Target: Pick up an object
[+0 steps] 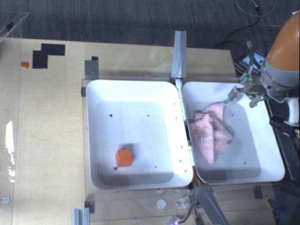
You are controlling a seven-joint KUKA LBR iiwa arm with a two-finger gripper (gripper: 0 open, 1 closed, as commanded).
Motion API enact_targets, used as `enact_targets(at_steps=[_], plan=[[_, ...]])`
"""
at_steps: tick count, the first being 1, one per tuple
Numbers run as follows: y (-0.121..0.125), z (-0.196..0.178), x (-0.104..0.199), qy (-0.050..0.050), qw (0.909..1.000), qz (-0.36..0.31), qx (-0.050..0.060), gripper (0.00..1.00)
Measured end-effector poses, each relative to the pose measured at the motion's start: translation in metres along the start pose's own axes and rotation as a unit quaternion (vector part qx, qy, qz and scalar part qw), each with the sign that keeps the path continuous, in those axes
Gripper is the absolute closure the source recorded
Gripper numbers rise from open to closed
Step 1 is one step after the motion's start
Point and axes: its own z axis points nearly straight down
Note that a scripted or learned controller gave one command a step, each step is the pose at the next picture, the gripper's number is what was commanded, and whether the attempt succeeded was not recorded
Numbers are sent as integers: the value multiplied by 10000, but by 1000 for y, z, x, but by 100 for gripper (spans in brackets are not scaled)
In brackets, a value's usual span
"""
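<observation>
Pink cloth (212, 129) lies crumpled in the right bin (262, 172), toward its left wall, with folds running down toward the bin's front. We see the gripper (234, 97) above the cloth's upper right corner, the arm (283, 46) reaching in from the right. 1 thin finger (230, 97) points down at the cloth's top edge; we cannot tell how the jaws stand. In the left bin (98, 125) sits 1 orange block (124, 158), well apart from the gripper.
</observation>
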Motion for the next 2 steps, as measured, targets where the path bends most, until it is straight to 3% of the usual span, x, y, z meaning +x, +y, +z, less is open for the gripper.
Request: enact_targets(at_steps=[1,2], plan=[[28,133,0,0,9961,-887,-3,0],[65,123,22,-3,9994,-357,-27,0]])
